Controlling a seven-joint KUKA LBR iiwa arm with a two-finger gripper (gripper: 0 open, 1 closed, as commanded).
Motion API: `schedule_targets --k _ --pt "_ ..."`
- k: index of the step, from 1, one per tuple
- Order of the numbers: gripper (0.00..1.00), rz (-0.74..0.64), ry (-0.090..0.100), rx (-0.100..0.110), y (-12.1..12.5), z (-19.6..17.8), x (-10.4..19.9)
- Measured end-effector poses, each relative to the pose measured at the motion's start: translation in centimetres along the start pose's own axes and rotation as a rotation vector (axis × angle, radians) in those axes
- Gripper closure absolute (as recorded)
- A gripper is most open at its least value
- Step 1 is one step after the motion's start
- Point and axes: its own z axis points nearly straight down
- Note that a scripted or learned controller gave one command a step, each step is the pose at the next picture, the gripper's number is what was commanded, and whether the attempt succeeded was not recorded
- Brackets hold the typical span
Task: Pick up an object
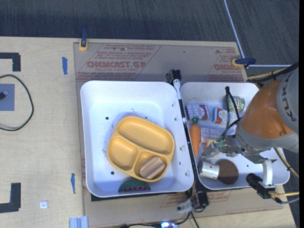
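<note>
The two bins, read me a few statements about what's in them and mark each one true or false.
1. The yellow divided plate lies in the left bin. True.
2. The carrot lies in the left bin. False: it lies in the right bin, along its left wall.
3. A bread roll sits in one compartment of the plate. True.
4. The watermelon slice sits on the plate. False: it lies on the bin floor beside the plate's near edge.
5. The arm is over the left bin. False: over the right bin.
</note>
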Motion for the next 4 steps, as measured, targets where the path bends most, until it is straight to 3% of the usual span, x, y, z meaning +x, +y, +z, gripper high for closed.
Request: schedule_targets --k 1,2,3,4 --pt "1.00 0.000 -0.001 -0.004 0.1 -1.0 0.0" --pt "0.00 0.000 -0.001 -0.004 0.1 -1.0 0.0" --pt "1.00 0.000 -0.002 -0.008 0.3 -2.0 0.0" --pt "0.00 0.000 -0.002 -0.007 0.3 -2.0 0.0"
